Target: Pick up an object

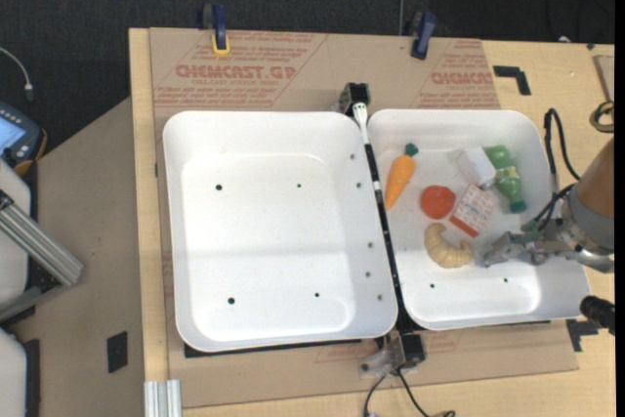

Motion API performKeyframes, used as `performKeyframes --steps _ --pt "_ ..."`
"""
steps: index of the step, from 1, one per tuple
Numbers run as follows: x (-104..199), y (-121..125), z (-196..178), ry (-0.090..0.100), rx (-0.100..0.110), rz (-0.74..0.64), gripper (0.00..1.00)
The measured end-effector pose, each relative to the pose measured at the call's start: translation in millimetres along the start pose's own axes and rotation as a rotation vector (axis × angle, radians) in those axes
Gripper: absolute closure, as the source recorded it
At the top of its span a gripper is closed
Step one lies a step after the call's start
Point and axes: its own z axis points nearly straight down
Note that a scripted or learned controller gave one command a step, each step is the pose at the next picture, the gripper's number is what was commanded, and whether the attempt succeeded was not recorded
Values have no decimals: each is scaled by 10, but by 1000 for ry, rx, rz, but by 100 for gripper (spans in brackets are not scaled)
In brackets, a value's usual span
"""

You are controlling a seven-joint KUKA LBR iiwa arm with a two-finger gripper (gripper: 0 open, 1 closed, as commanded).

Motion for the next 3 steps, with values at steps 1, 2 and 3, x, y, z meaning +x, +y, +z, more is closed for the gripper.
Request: performKeyframes --steps 1,2,3 --pt "-16 -1 -101 -5 -2 2 100" --pt "-24 716 -1394 -15 -20 -3 100" --pt "449 636 -2476 -10 -16 -4 100"
